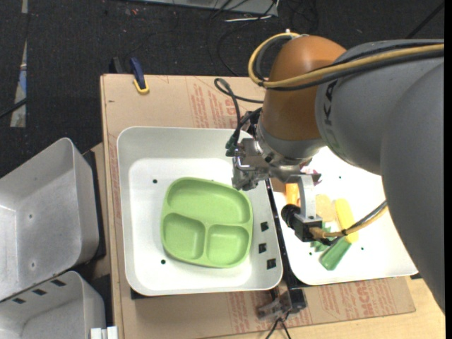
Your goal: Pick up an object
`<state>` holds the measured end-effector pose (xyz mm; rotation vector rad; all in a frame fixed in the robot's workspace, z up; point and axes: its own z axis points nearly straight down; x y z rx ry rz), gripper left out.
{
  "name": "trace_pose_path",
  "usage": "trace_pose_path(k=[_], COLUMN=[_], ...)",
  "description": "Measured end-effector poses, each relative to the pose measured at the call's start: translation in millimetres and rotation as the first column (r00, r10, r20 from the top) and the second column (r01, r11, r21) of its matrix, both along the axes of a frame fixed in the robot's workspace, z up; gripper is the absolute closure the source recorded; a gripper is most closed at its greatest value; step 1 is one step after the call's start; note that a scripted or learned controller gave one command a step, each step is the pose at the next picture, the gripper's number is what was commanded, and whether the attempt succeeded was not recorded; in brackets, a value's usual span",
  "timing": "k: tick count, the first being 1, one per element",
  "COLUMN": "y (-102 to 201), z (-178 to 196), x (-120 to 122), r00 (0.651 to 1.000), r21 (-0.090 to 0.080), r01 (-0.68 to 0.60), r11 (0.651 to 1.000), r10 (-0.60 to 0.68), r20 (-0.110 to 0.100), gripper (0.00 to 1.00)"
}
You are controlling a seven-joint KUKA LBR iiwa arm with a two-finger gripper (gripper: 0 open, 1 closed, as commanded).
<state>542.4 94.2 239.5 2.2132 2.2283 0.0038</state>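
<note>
plate: the green plate (206, 221) is lying flat in the left bin (138, 154), its three compartments facing up. It is taking up most of the floor and I'm reading it as the likely target.
plate rim: the upper-right corner is sitting closest to the tool, near the bin's right wall.
gripper: the gripper (244, 171) is hanging just above that corner, close to where the two bins meet. Can't tell how wide it is, because the wrist is hiding it.
contact: nothing is showing as held, so I'm treating the grasp as not made.
other candidates: a green stick (335, 254), a yellow piece (342, 214) and an orange piece (291, 189) are lying clustered in the right bin (374, 260), on its left half. They are partly under the wrist.
arm: the arm (395, 104) is reaching in from the right and covering much of the right bin.
step: I'm judging this as the descent or alignment onto the plate rim.
how to do it well: a flat plate is offering only its raised edge. Straddling the rim is the way in, one side inside the compartment and one outside, not pressing on the flat face.
risk: the bin wall is crowding that corner, and a rim pinch is likely to slip or tilt the plate on lift.
fallback: the green stick is looking like the easier grab, narrow and lying apart from the wall.
</note>
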Motion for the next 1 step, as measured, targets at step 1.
trace_pose_path(k=[1], y=[-3.3], z=[-0.6], x=[-0.7], r00=[1.000], r21=[-0.002], r01=[0.004], r11=[1.000], r10=[-0.004], r20=[-0.003], gripper=[0.00])
